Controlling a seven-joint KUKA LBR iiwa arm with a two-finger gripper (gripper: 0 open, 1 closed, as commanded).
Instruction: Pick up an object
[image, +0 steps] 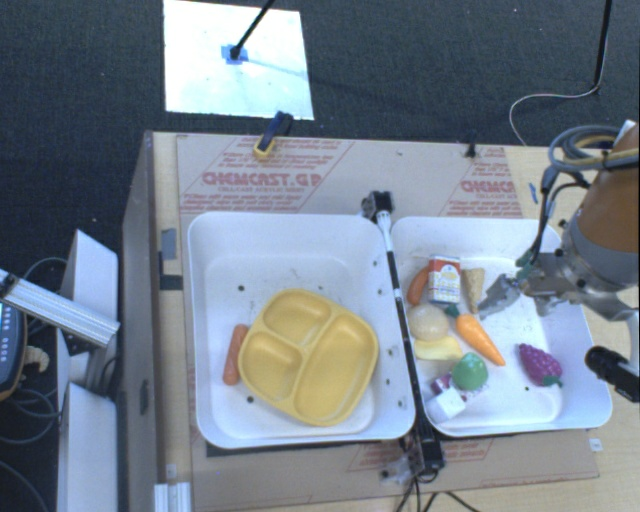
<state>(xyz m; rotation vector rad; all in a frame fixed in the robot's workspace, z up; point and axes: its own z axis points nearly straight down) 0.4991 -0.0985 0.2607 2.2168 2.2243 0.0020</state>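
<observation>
The right bin (575, 405) holds several toy foods: an orange carrot (481, 340), a red and white carton (445, 280), a beige wedge (472, 286), a cream ball (428, 322), a yellow piece (440, 349), a green ball (469, 372), purple grapes (540, 364) and a small white block (447, 402). My gripper (497, 296) reaches in from the right and hovers over the bin's middle. It is just right of the beige wedge and above the carrot's thick end. I see nothing held in it.
In the left bin (215, 300) lie a yellow divided plate (310, 355) and an orange stick (234, 354) by its left side. A black divider rod (395, 300) runs between the bins. An orange piece (418, 288) leans by the right bin's left wall.
</observation>
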